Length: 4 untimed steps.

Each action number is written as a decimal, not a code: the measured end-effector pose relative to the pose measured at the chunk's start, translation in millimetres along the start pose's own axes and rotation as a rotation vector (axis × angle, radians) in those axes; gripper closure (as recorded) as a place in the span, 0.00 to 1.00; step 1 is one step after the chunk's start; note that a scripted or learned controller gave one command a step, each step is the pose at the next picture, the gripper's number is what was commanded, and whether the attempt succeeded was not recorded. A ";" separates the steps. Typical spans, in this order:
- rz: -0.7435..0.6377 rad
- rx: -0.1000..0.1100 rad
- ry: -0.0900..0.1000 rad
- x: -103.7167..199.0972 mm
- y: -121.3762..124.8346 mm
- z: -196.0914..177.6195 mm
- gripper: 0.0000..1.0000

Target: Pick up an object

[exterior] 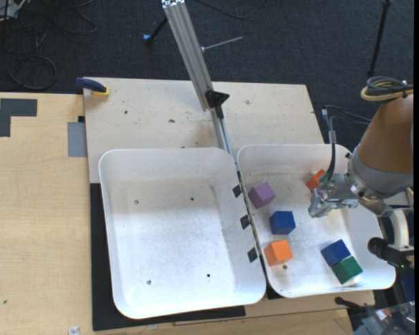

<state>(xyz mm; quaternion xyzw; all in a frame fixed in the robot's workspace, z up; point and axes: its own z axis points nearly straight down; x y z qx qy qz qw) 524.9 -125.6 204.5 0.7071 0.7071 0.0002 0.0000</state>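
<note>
While I hang over the right bin, my gripper sits just below a small orange block by the far wall. Jaws open or shut? I can't tell. Purple cube and blue cube lie to its left, apart.

A pale bench, speckled with dark flecks, carries two shallow white bins side by side. The left bin rests partly on a black mat that shows along its left and lower edges. The right bin sits just beside it, their rims touching or nearly so. Near the bench's far left corner lies a small blue and yellow object, possibly a clamp. A slanted metal rail meets the bench near its far edge, between the bins.
</note>
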 end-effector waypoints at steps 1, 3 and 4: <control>-0.004 0.002 0.002 48.7 19.6 -13.9 1.00; -0.004 0.003 0.001 140.2 62.3 -0.3 1.00; -0.005 0.001 0.002 195.7 89.2 -7.4 1.00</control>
